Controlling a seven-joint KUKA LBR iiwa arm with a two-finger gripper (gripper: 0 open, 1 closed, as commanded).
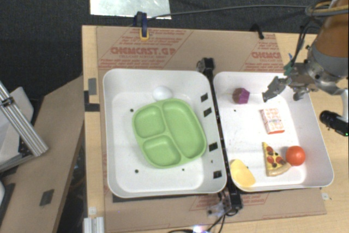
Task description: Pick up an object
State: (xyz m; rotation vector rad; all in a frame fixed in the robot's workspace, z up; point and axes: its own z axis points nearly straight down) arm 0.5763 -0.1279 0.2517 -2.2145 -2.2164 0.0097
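Grey and metallic, your gripper (283,87) hangs over the far part of the right bin (313,112); its fingers look parted and nothing sits between them, and you cannot tell whether it touches the bin floor. Printed in red on the brown sheet (180,43) beyond the bins you can read "CHEMCAST GP", partly cut off and repeated near the gripper's far side. Just left of the gripper lies a small purple object (241,96). Nearer the camera from the gripper rests a white and red packet (272,120) whose print is too small to read. Further toward you lie a toy pizza slice (274,159), a red ball (295,155) just beside it, and a yellow piece (241,173) at the bin's near left corner. Well to the gripper's left, the left bin (117,117) holds a green divided tray (169,132) and a white rounded thing (162,93) behind it.
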